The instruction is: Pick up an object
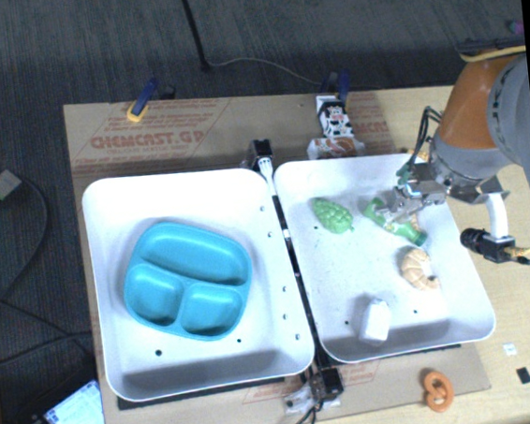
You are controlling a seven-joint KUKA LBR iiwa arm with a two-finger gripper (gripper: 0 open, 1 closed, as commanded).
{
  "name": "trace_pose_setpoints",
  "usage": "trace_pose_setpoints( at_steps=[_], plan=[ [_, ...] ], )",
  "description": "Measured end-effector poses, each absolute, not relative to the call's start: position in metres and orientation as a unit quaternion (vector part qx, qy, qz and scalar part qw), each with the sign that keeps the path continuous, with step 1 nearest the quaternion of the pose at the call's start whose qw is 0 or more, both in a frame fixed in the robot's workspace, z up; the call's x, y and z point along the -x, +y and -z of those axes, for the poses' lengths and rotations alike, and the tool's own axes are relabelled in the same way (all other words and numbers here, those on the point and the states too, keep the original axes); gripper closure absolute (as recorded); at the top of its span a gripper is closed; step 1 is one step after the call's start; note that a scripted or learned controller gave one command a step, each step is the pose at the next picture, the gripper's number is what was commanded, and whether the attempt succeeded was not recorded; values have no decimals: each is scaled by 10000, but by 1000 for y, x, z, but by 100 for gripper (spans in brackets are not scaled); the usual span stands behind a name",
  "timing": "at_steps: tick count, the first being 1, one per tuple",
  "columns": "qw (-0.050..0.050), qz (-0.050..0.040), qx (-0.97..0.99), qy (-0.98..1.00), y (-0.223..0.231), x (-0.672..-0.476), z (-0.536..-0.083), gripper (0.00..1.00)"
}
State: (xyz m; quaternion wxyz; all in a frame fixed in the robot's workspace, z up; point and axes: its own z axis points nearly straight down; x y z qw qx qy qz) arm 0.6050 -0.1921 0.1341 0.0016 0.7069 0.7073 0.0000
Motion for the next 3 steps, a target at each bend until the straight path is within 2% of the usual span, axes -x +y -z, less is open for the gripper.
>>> trace_pose_setpoints(
  at_steps=[1, 2, 3],
  plan=[
    [1, 0, -7064, 7078, -127, -611, -147, 100],
    [1, 9, -7065, 7077, -108, -667, -102, 100],
    [26, 6, -7074, 7068, -207, -669, -177, 100]
  ],
)
